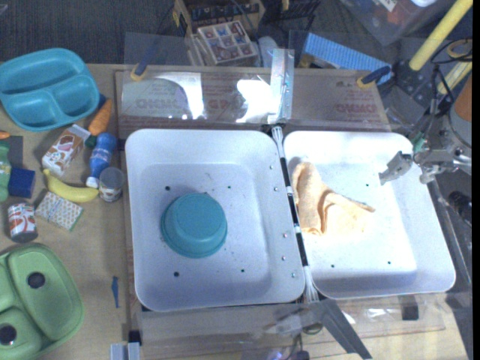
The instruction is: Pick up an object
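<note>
The gripper (397, 167) hangs at the right bin's (431, 272) three o'clock rim; how far its fingers part cannot be told. An orange cloth (322, 201) lies crumpled toward nine o'clock. A teal bowl (195, 224) sits upside-down in the left bin (150, 163).

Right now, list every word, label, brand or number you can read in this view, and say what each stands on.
Nothing here reads with certainty.
Clear panels behind the bins: faint reddish lettering, washed out by glare, unreadable.
Small carton left of the bins: printed, too small to read.
Small can: red and white label, blurred.
Blue bottle: no legible text.
Picture box at the top: print too small.
</note>
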